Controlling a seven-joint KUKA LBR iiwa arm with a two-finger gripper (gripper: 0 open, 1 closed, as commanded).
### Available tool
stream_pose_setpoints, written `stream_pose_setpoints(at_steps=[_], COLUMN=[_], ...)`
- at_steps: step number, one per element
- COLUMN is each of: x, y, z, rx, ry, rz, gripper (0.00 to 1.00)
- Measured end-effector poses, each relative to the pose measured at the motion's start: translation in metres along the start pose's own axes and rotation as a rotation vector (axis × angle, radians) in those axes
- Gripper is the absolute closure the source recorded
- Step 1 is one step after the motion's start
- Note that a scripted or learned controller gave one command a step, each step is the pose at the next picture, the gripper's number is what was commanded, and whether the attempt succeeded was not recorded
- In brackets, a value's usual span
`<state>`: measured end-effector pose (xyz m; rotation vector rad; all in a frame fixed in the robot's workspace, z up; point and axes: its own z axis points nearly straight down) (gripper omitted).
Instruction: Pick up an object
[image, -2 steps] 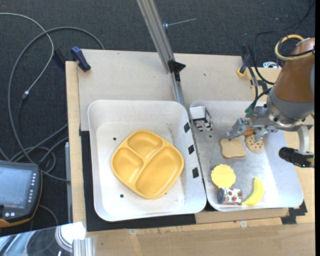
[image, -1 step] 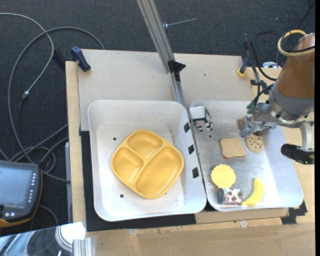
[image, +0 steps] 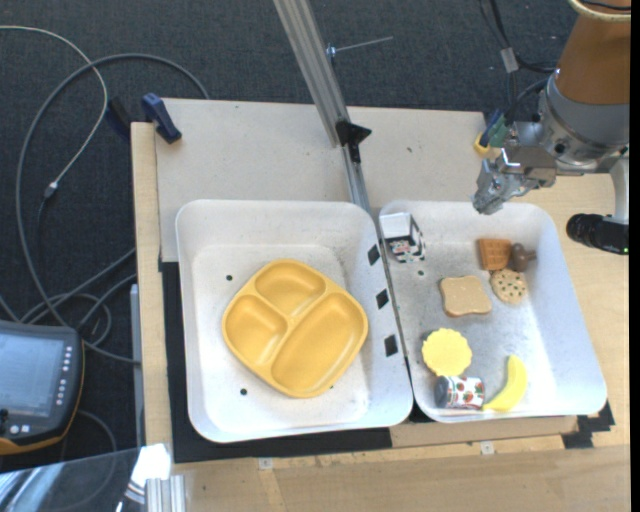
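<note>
The right bin (image: 570, 330) holds several small items: a slice of toast (image: 465, 296), a chocolate-chip cookie (image: 509, 287), an orange-brown block (image: 492, 252) with a dark brown piece (image: 523, 256) beside it, a yellow scalloped disc (image: 446, 351), a small printed can (image: 460, 392) lying on its side, a banana (image: 511, 385) and a small white carton (image: 400, 237). My gripper (image: 488, 200) hangs over the right bin's far rim, up and slightly left of the orange-brown block. Nothing is seen in it.
The left bin (image: 200, 260) holds a yellow divided plate (image: 294, 327). A slanted metal bar (image: 325, 85) runs down to the divider between the bins. A blue clamp (image: 160, 116) sits at the bench's far left corner. Cables and a pendant (image: 35, 380) lie on the floor at left.
</note>
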<state>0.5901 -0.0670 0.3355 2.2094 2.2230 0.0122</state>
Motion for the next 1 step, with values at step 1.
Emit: stream_pose_setpoints(at_steps=[1], x=[0.0751], y=[0.0709], z=[0.0552], rx=[0.009], ry=[0.002], rz=[-0.003], gripper=[1.00])
